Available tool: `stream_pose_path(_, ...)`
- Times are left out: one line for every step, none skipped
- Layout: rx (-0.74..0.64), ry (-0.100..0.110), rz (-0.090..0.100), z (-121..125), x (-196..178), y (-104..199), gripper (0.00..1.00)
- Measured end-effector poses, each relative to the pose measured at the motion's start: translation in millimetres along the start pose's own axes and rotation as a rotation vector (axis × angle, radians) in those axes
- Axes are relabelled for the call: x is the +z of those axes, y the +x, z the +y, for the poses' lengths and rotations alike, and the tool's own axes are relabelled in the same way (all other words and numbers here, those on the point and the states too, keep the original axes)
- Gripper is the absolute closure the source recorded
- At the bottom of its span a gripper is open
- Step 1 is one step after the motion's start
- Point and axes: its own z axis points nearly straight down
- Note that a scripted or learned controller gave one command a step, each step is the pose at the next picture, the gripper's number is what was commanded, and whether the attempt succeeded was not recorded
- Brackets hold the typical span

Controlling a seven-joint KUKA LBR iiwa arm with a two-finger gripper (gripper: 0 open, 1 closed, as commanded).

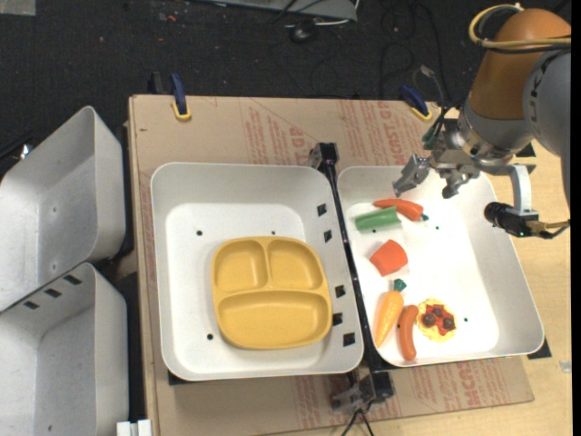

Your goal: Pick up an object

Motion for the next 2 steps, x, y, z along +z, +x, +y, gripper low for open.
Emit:
stream_pose_path(-0.002,-0.014,-0.002,2.7,-9.8,0.5,0.00)
stream_pose_path(-0.005,-0.010,-0.001,5.9,53.2,4.7,0.00)
